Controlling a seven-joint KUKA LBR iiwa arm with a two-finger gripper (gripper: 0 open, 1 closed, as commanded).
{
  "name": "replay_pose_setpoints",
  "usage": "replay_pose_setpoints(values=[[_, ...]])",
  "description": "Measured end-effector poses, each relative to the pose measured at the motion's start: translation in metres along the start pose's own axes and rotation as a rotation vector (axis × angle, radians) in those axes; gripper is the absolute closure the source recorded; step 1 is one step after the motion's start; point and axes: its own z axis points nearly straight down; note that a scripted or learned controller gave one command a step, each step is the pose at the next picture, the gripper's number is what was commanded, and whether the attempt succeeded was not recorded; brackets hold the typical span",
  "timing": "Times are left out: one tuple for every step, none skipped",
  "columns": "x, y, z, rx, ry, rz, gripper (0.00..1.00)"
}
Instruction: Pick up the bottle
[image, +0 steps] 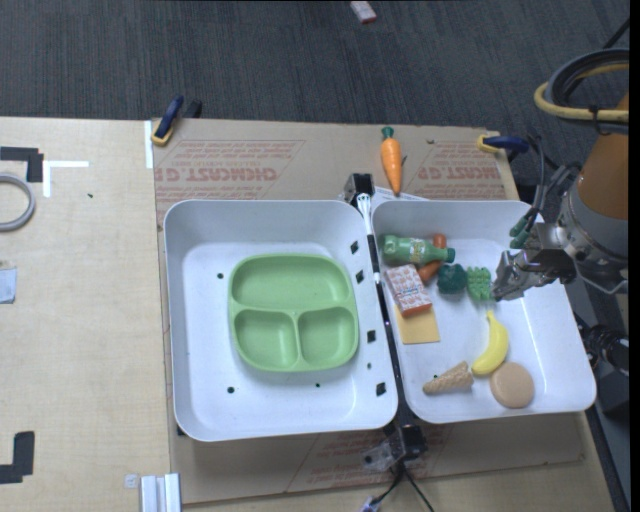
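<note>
Where bins meet, bottle (412, 247) sideways.

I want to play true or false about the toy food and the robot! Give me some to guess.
1. The green plastic bottle lies on its side in the right white bin. True.
2. The green three-part plate sits in the right bin. False: it is in the left white bin.
3. The orange toy carrot lies outside both bins, on the cardboard. True.
4. The gripper holds the bottle. False: it is apart from the bottle, by the green bumpy toy.
5. The yellow toy banana is in the left bin. False: it is in the right bin.
</note>
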Motion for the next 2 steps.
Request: replay_pose_setpoints(values=[[0.083, 0.005, 0.105, 0.001, 0.001, -0.152, 1.0], [0.136, -0.007, 0.125, 0.002, 0.001, -0.196, 1.0]])
